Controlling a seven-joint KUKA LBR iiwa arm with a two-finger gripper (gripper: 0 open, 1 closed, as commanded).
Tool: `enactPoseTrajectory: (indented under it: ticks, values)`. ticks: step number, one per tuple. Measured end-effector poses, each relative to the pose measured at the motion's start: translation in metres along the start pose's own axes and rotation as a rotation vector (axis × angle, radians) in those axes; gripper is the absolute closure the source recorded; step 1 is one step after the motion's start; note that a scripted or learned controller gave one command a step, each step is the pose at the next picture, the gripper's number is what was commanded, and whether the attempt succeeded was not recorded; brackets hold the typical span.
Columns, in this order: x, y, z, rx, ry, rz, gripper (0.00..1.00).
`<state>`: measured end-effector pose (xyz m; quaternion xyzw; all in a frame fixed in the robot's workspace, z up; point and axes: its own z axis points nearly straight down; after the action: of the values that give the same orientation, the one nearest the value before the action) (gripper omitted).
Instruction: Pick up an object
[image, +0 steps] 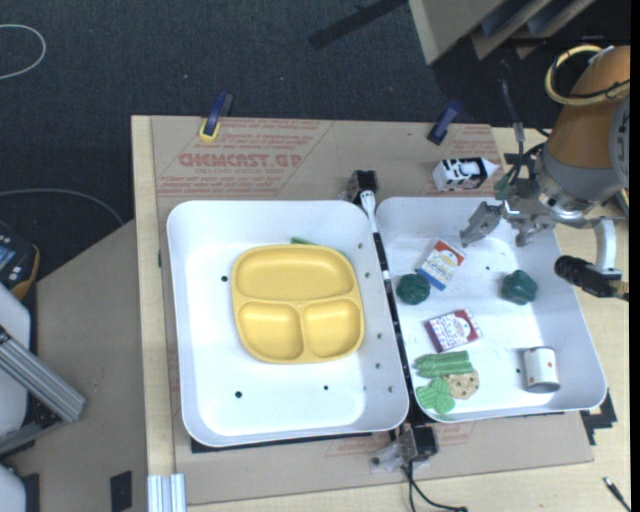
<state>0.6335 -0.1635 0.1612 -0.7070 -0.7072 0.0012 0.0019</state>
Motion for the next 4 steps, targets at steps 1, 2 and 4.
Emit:
enactPoseTrajectory:
  ticks: [1,2,4]
  values:
    - [-0.005,-0.005,0.045,0.0,0.0,0.001,0.0]
    - [-0.004,-0.003,0.073,-0.004,0.002,0.0,0.0]
    - [0.002,0.001,-0.004,-0.009,-0.003,-0.001,1.0]
